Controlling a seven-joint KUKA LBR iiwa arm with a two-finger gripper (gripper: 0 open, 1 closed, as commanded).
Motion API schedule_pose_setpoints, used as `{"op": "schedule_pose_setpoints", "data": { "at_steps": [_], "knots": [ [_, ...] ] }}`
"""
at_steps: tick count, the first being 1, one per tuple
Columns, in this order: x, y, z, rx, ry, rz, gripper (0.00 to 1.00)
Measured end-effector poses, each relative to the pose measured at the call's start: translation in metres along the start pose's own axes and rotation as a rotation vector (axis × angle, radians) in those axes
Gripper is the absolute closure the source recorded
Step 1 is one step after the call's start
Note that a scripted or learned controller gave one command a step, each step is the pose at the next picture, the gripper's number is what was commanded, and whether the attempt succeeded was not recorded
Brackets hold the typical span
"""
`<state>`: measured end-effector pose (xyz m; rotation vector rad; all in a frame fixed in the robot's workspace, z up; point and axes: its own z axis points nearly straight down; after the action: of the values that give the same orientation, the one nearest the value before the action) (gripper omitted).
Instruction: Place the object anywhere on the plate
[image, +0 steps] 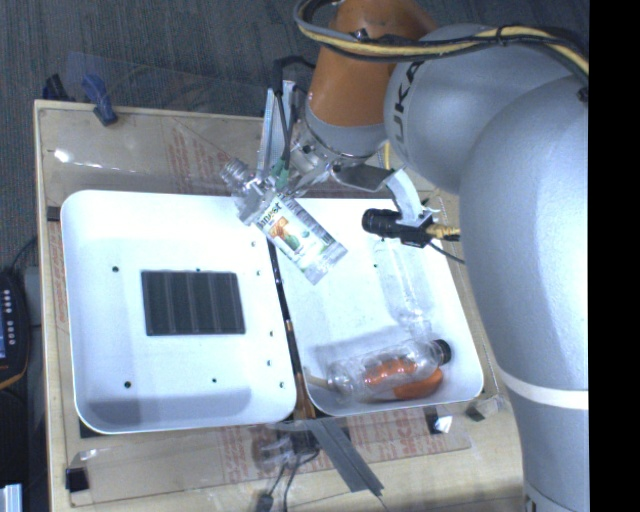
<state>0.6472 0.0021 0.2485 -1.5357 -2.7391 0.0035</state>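
I have one camera, fixed above the bench (180, 455) and tilted down at a slant — the left bin (90, 300) and right bin (455, 330) both fit, far rims toward the top, near rims at the bottom. The arm (500, 150) enters from the right, close under the lens, hiding that side.

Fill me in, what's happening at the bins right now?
The gripper hangs over the divide between the two bins, with a clear labelled bottle between its fingers, lifted and tilted. The dark ribbed plate lies in the left bin with nothing on it yet. More clear bottles lie in the right bin.
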Motion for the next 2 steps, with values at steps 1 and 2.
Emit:
{"op": "schedule_pose_setpoints", "data": {
  "at_steps": [1, 2],
  "knots": [
    [0.049, -0.028, -0.109, -0.002, -0.002, -0.134, 1.00],
    [0.060, -0.039, -0.122, -0.001, 0.000, -0.223, 1.00]
  ]
}}
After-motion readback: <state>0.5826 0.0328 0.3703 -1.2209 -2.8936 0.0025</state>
